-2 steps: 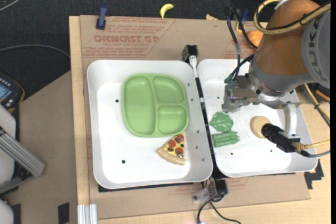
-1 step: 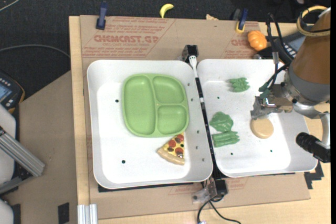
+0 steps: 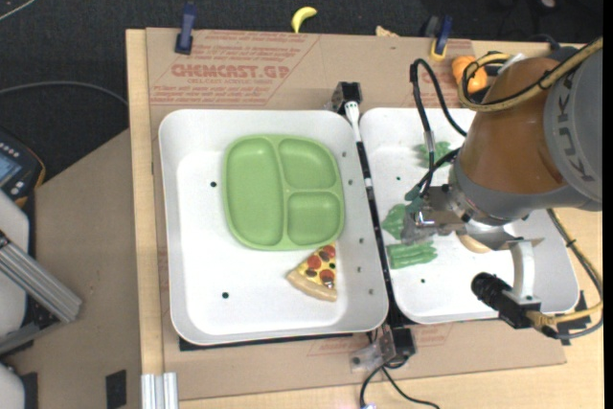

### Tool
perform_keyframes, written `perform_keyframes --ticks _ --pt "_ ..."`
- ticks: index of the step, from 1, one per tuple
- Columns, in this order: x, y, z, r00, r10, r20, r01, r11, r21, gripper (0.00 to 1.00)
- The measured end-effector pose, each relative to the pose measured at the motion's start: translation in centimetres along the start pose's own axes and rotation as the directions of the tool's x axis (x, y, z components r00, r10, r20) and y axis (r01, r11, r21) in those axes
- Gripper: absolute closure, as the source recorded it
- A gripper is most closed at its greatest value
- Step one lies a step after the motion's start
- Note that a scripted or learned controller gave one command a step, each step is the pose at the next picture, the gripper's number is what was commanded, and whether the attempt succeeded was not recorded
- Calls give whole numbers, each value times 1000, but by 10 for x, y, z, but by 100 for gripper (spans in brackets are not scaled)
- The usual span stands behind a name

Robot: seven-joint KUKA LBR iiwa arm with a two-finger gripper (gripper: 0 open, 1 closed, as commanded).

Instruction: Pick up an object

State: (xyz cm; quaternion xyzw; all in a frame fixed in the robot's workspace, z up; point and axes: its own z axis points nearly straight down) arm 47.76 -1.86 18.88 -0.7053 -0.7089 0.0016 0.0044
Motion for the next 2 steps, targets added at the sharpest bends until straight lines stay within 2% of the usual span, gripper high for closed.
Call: perform_keyframes --ticks 1,2 --pt "-12 2 -140 1000 4 4 -4 1000 -25 100" --pt "-31 -1 12 1000 10 3 -10 1000 6 100"
